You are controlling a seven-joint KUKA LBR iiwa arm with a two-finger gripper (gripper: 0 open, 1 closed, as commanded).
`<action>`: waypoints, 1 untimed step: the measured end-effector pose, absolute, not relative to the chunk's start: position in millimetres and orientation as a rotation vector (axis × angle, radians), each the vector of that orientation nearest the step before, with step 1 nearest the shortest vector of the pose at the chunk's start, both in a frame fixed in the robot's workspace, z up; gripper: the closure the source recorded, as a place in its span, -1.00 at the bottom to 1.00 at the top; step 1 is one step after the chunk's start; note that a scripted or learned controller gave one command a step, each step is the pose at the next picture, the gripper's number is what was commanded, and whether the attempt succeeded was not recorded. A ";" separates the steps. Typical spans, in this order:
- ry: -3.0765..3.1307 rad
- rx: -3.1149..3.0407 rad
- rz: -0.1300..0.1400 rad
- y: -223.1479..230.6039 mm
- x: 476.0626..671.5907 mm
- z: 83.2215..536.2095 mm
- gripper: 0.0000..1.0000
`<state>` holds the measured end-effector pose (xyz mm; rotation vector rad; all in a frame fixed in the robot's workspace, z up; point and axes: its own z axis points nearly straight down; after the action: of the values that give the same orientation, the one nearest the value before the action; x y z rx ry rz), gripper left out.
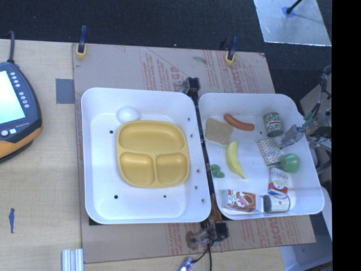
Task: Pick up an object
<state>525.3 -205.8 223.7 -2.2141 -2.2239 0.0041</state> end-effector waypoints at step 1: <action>-2.226 -2.211 0.006 -142.4 541.5 91.0 -1.00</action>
<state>541.5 -142.4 91.0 -2.2113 -2.2259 0.0059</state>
